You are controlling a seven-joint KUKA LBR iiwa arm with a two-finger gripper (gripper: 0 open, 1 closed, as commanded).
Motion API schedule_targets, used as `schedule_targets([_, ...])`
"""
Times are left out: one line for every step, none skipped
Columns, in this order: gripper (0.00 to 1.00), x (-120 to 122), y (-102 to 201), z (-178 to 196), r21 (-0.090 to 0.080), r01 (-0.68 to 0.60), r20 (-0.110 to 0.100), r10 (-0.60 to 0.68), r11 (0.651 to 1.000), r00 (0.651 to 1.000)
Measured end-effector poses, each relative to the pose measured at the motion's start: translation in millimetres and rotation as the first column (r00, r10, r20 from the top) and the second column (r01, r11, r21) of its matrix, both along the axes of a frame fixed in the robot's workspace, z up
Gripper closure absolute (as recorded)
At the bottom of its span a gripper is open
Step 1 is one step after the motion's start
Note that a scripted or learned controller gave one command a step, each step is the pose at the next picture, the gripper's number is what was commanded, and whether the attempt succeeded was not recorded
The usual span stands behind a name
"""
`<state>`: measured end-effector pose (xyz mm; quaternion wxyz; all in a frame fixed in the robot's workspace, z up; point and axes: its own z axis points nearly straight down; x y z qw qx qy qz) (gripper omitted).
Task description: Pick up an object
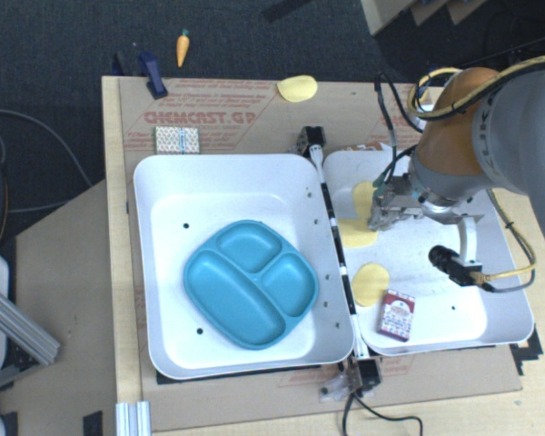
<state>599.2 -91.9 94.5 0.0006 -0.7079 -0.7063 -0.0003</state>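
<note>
You are watching the gripper [379, 214], finger state impossible to tell, hanging over a flat yellow piece [358, 235] hugging the right bin's [504, 330] left wall, risking a scrape or slip.

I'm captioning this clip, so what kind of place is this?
Probably a robotics lab test bench: a robot arm over two white bins, a blue divided plate, loose cables nearby.

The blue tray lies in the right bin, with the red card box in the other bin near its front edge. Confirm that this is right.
Not quite. The camera view shows the blue tray in the left bin, not the right one. The rest holds: the red card box lies in the other bin, the right bin, near its front edge.
</note>
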Motion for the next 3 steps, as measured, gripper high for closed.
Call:
schedule_targets([0.00,-0.1,0.0,-0.1,0.000,0.000,0.000,0.000,1.000,1.000])
schedule_targets([0.00,57.9,-2.0,-9.6,-0.002,-0.003,0.001,0.003,1.000,1.000])
schedule_targets([1.00,58.6,-1.9,0.8,-0.003,-0.004,0.004,0.004,1.000,1.000])
